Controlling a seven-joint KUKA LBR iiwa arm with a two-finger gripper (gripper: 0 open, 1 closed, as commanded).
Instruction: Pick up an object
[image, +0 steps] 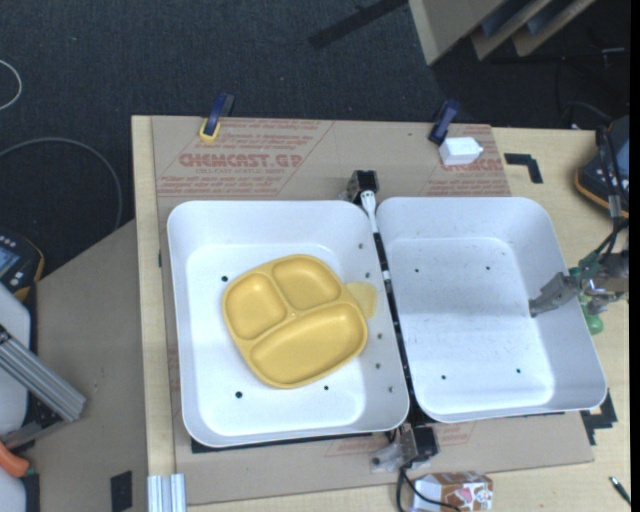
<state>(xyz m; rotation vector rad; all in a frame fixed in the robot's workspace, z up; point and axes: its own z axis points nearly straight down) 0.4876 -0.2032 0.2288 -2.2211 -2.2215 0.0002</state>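
Down front in the left bin (190, 400) sits your yellow divided plate (293, 318), while the gripper (560, 290) hangs at the right bin's (480, 310) far edge, can't tell its state. Wide, shallow plate; you could easily slip off its rim.

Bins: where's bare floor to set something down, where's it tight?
Right bin: floor bare from the centre divider to the gripper at its right rim. Left bin: crowded, the yellow divided plate covers the middle, leaving strips along the left and bottom walls.

Claw (548, 297) small, blurred; arm cut by right edge.
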